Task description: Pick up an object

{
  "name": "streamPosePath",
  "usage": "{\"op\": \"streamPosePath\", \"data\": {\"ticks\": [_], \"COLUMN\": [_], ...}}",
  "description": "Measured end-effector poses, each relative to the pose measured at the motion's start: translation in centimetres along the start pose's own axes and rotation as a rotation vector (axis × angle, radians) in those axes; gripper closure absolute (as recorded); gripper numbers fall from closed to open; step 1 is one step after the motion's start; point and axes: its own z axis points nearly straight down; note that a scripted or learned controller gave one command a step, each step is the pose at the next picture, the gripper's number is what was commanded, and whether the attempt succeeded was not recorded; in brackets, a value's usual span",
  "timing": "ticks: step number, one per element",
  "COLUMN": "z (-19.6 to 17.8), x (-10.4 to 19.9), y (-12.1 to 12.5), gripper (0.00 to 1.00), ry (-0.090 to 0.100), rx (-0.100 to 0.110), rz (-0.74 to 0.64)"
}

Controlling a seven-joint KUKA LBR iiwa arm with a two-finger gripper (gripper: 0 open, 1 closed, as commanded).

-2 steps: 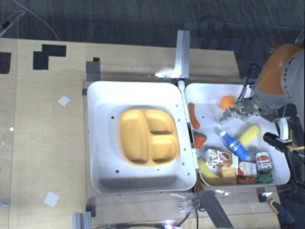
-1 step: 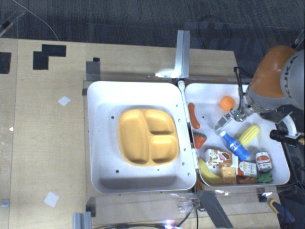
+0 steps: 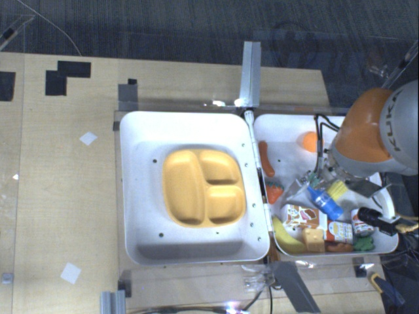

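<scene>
A yellow divided tray lies alone in the left bin, while the right bin holds a crowded heap, much of it covered by the arm, so an orange ball shows only in part. The arm reaches in from the right and bends down over the heap, its gripper low among the items. A blue bottle with a yellow cap lies just below the gripper, touching or nearly so, beside a printed carton and a banana; I cannot tell how the jaws stand or whether they hold anything.
</scene>
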Motion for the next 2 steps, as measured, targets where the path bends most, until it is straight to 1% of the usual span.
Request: {"op": "streamPosePath", "data": {"ticks": [1, 2], "z": [-1.3, -5.6], "x": [-0.2, -1.5], "y": [0.4, -2.2], "gripper": [1.00, 1.00], "ry": [-0.009, 0.002], "rx": [-0.011, 0.006], "rz": [-0.002, 0.246]}}
